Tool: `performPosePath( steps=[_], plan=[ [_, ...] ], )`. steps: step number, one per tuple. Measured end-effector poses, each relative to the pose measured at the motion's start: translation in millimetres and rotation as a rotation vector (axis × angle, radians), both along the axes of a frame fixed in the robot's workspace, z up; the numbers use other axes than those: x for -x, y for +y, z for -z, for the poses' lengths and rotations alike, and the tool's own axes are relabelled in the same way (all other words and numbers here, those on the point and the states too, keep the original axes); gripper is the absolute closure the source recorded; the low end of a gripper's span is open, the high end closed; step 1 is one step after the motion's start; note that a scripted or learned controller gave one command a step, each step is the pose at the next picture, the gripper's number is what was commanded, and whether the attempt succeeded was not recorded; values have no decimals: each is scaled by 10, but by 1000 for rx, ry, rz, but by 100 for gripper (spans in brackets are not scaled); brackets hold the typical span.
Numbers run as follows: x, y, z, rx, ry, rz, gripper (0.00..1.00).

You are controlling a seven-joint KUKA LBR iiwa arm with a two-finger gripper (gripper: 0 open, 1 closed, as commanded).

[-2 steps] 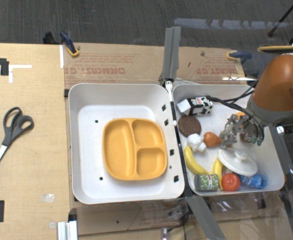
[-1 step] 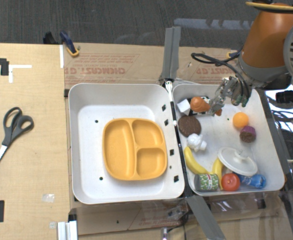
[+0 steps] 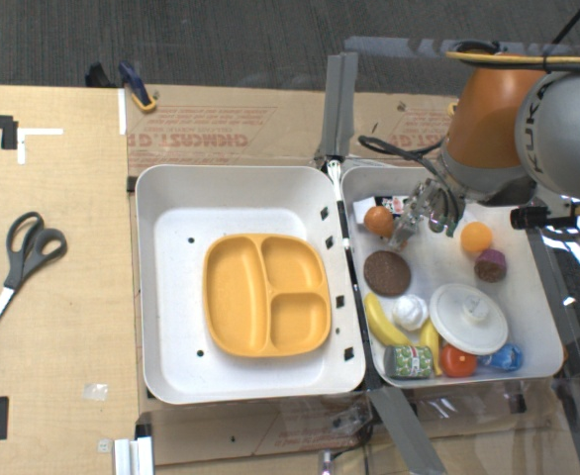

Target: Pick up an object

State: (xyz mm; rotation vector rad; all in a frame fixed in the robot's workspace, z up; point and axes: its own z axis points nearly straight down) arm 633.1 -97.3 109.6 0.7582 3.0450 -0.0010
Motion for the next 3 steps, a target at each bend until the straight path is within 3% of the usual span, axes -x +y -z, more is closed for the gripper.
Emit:
performPosePath(
  steps=[1, 2, 3],
  plan=[
    [38, 385, -1243, 0, -1, 92, 100],
    [-105, 900, -1735, -1, 0, 170, 100],
    [-122, 1542, -1796, -1, 1, 230, 100]
  ],
)
